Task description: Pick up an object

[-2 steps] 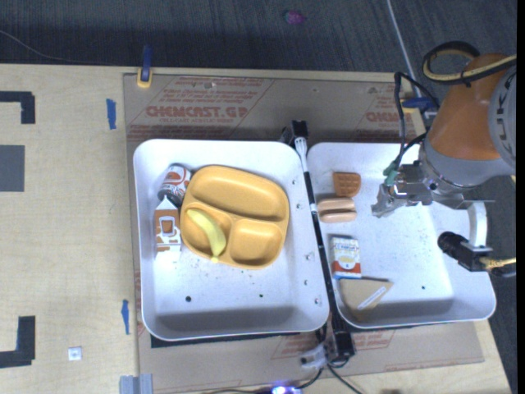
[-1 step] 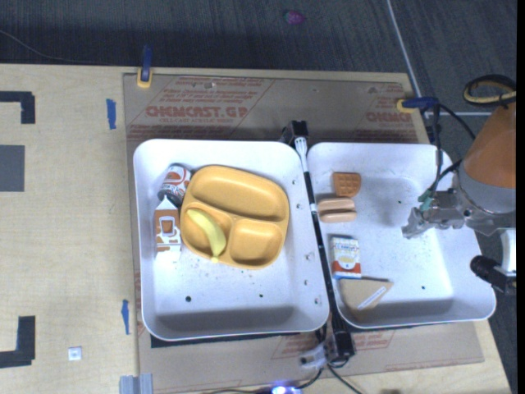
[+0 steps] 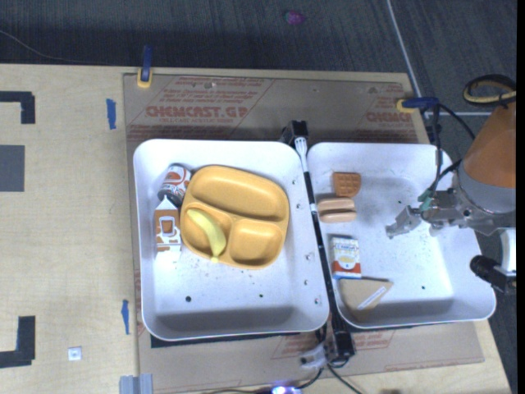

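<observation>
While nothing has been lifted yet, the candidates for picking sit spread across two bins. At the left of the frame, the left bin holds a yellow divided tray with a banana lying in its lower-left compartment; squeezed between the tray and the bin's left wall are a small can and, below it, a small orange-and-white carton, both touching or nearly touching the tray. Moving right past the divider, the right bin has a waffle-like toy in its upper left, a hot-dog-like toy just below, then a small carton, and a tan wedge near the lower wall. Further right, the gripper hangs over a bare patch of the right bin, well apart from those four items, with nothing between its fingers; whether they are spread or closed I cannot tell.

A descent from this spot would likely close on nothing, since no object lies under it. A reach toward the right bin's left column risks nudging the close-stacked pieces into each other or against the wall.

The can's label is too small to read, the wedge's identity is unclear, and the arm is cut off at the right edge.
</observation>
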You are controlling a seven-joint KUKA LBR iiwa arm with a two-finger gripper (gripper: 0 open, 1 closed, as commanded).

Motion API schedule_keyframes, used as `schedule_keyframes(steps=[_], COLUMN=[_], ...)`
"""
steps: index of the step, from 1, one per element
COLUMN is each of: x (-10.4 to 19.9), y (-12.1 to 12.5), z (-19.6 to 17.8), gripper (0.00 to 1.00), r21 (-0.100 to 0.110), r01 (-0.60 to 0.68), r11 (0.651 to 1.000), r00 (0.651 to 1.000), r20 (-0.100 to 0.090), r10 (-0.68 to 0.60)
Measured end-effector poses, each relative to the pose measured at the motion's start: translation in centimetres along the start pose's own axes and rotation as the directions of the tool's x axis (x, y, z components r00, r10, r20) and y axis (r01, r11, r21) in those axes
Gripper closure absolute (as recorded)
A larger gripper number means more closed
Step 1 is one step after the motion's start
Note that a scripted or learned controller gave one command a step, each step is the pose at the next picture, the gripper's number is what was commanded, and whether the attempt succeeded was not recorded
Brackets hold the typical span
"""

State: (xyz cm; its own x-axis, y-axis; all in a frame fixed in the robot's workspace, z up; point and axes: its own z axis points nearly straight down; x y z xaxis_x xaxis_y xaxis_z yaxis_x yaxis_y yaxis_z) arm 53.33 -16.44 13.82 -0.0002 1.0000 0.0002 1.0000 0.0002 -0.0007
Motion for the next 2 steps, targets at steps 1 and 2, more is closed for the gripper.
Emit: schedule_keyframes(steps=[1,2], x=[1.2,5.6], y=[-2.5,-4.9], z=[4.4,4.9], gripper=[0.00,0.00], r21=[-0.002,-0.022], r01=[0.000,-0.003], r11=[1.000,1.000], r00=[1.000,1.000], r20=[0.001,0.013], r10=[0.000,0.003])
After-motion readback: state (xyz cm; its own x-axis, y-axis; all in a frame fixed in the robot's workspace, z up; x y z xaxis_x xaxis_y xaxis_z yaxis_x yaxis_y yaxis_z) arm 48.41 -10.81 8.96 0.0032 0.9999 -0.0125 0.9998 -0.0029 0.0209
